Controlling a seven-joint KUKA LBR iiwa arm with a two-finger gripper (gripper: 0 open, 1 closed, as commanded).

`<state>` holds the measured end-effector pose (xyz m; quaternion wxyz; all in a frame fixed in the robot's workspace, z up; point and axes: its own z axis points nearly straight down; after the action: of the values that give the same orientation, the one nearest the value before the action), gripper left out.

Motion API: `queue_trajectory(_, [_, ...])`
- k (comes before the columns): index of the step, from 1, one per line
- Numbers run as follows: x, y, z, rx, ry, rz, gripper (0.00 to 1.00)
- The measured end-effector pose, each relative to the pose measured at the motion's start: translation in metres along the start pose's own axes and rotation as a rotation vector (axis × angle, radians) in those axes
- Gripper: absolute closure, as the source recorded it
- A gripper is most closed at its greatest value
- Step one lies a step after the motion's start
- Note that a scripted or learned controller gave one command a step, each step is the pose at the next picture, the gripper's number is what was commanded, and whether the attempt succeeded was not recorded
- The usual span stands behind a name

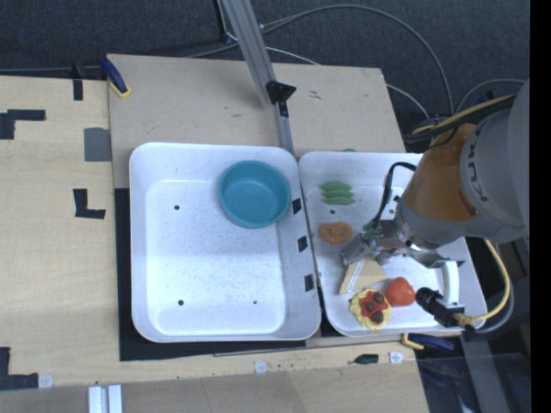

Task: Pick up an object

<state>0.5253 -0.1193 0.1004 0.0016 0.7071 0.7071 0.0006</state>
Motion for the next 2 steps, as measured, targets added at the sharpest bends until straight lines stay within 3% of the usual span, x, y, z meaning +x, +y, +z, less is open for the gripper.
queue_trajectory(2, [-0.001,0.007,-0.123,-0.001,0.001,0.0,1.0])
